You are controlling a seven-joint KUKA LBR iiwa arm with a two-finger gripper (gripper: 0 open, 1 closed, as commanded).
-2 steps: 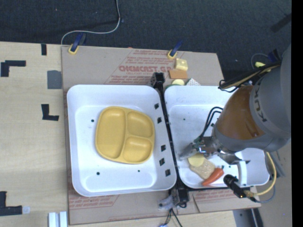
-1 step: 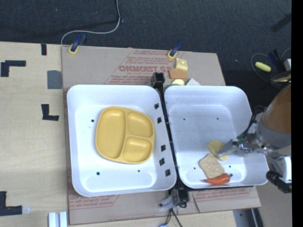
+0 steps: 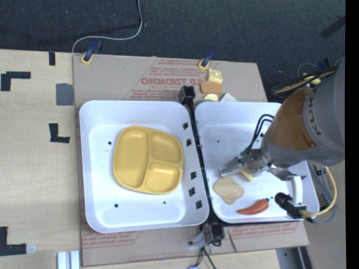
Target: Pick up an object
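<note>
My gripper (image 3: 235,164) hangs low over the right bin (image 3: 224,122), beside a pale rough bread slice (image 3: 228,189) and glossy red chili (image 3: 253,207); finger spread cannot be determined.

Robotics lab, white bins (image 3: 95,150) clamped on cardboard (image 3: 168,80), taped bench (image 3: 33,150)

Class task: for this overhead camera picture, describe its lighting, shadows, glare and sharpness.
Camera view: lighting is even and soft; the two shallow white plastic bins look bright without harsh glare; the yellow divided plastic tray shows mild shading in its compartments; a faint shadow lies under the grey arm's gripper; the whole image is slightly soft, small items near the red pepper blur.
</note>
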